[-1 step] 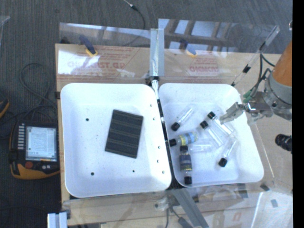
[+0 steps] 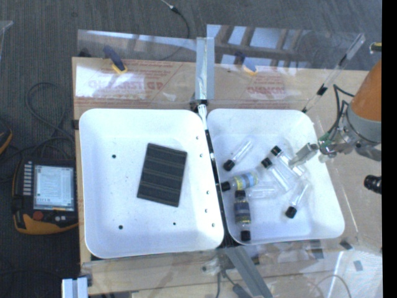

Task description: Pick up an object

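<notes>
The right bin holds several small clear vials with black caps. One vial lies near the bin's left wall, and another vial lies towards the right. A yellow and blue labelled vial and a dark vial lie near the bin's left front. In the left bin a black ribbed pad lies flat. My gripper reaches in over the right bin's right side, just above and right of the vial cluster. Nothing is seen held.
A teach pendant with cables lies left of the bench. Clear plastic walls stand behind both bins. A metal post rises between them at the back. The arm's orange band is at the right edge.
</notes>
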Motion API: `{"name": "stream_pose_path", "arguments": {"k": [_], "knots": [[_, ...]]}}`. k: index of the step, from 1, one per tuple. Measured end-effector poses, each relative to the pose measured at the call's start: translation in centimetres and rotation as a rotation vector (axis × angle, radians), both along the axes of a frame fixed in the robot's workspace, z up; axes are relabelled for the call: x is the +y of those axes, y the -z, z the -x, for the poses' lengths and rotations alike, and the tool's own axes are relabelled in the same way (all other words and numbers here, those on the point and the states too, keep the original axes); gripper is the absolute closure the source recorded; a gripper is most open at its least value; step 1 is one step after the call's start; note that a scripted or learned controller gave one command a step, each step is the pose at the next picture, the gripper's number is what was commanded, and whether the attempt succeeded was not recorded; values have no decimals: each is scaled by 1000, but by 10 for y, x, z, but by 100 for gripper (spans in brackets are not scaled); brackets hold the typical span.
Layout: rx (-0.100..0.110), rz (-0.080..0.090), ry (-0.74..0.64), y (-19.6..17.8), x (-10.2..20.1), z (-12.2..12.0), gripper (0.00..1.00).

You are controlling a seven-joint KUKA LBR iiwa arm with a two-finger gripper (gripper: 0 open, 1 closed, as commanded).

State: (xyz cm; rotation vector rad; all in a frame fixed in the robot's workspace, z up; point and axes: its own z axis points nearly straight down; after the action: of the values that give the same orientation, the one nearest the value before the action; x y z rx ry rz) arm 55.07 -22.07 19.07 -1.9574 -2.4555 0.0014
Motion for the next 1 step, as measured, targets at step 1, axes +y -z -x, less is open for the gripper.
{"name": "stream_pose_path", "arguments": {"k": [1], "knots": [[-29, 9, -132, 75, -4, -28, 0]]}}
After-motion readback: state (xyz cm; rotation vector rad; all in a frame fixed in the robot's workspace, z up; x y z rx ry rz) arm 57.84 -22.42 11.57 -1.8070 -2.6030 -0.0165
